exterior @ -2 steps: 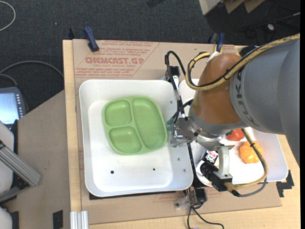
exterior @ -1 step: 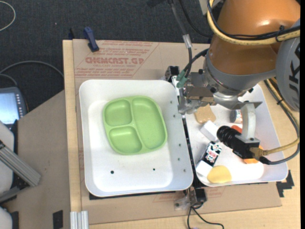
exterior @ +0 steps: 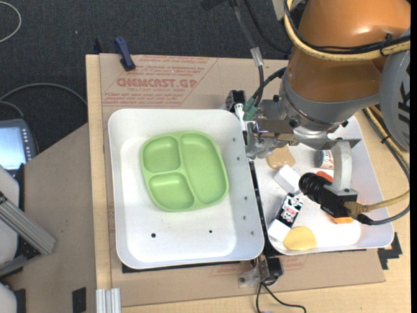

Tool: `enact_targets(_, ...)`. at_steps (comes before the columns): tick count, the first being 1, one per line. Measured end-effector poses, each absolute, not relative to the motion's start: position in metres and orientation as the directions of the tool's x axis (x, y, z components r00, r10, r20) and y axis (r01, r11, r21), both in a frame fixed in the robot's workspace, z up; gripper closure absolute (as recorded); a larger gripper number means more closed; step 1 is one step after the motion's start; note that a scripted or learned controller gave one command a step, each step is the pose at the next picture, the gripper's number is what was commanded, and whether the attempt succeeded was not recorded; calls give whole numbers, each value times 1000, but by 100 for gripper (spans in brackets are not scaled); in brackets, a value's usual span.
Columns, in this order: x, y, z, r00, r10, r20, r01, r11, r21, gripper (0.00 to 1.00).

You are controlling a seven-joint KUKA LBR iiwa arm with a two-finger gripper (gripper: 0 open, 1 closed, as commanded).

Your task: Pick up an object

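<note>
My gripper (exterior: 263, 143) hangs low over the far left corner of the right bin (exterior: 374, 237), close to the wall between the two bins; the big orange and grey wrist hides most of it. Just beside it lies a tan piece (exterior: 281, 156), then a small white block (exterior: 285, 175). Nearer the front are a black-and-white patterned box (exterior: 290, 211) and a yellow rounded object (exterior: 300, 238). A red-and-white item (exterior: 326, 161) and a small orange piece (exterior: 341, 220) lie further right. Nothing can be seen held.
The left bin (exterior: 130, 227) holds a green three-compartment plate (exterior: 184, 171). Both bins rest on a cardboard sheet (exterior: 156, 77) with a blue clip (exterior: 124, 53) at its far edge. Cables run along the bench's right side.
</note>
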State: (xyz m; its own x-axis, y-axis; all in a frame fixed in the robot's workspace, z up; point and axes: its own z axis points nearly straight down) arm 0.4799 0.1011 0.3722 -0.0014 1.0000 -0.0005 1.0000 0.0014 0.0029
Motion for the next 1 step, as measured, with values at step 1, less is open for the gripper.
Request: enact_targets(1,480,114,469,-3,1000,3,1000,3,12,100)
